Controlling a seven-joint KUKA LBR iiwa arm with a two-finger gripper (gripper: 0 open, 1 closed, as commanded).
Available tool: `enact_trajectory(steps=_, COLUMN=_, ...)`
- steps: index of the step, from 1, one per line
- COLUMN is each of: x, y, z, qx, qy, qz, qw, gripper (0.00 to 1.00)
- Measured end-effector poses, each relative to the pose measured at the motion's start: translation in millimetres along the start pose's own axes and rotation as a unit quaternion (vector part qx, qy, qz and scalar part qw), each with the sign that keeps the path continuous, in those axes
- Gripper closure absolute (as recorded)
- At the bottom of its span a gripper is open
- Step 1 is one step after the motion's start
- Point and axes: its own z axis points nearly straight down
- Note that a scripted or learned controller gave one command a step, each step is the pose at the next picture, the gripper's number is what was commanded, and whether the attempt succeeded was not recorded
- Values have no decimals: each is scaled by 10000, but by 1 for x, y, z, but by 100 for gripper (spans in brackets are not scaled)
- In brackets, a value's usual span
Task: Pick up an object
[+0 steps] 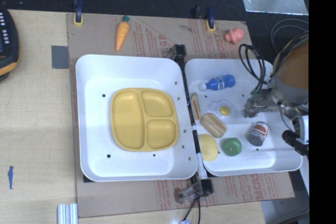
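- Progress on the task looks early: no object appears lifted, and every item in the bins seems to rest on a bin floor.
- Gripper (257,105) sits low at the right of the frame, inside the right bin, beneath the grey arm and its orange band. Whether it is released or clenched cannot be told from this angle.
- Right bin (247,166) is shallow and white and holds the pickable objects. A blue bottle (219,83) lies on its side near the upper middle.
- A small yellow piece (224,110) sits just below the bottle, near the gripper.
- A tan wooden block (213,124) lies tilted at the bin's left, with a thin stick (195,107) along the left wall.
- A yellow lemon-like object (207,146) rests at the lower left corner, and a green round object (231,146) sits just beside it.
- A small can (258,133) lies below the gripper, close to it but apparently apart.
- Left bin (94,165) holds a yellow divided plate (144,118) with three compartments, all bare.
- Outside the bins, a toy carrot (122,33) lies at the upper left and a pink object (234,35) at the upper right.
- Still to do, by my judgement: close on one item and raise it.
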Motion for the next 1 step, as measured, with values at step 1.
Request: enact_trajectory(steps=1, x=-26, y=7, z=-51, qx=-2, qy=0, qz=21, qw=10000, gripper=100)
